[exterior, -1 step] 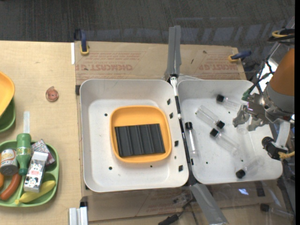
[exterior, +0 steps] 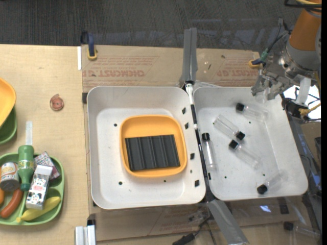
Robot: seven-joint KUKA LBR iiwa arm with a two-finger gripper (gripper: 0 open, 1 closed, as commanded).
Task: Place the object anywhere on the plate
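Observation:
A yellow-orange plate (exterior: 152, 121) lies in the left bin (exterior: 102, 152). On it rests a dark ridged rectangular pad (exterior: 155, 152). Several clear tubes with black caps lie scattered in the right bin (exterior: 291, 152): one near the back (exterior: 251, 111), one in the middle (exterior: 225, 124), one just below it (exterior: 246, 156), one at the front right (exterior: 271, 181), and one along the left wall (exterior: 208, 154). My gripper (exterior: 266, 88) hangs over the back right corner of the right bin, just beyond the rearmost tube. Nothing can be seen in its grasp.
The bins sit on cardboard (exterior: 138, 68). On the wooden table to the left are a green plate of toy food (exterior: 30, 193), a yellow bowl (exterior: 5, 103) and a small pink disc (exterior: 57, 103). Cables (exterior: 301, 106) hang beside the arm.

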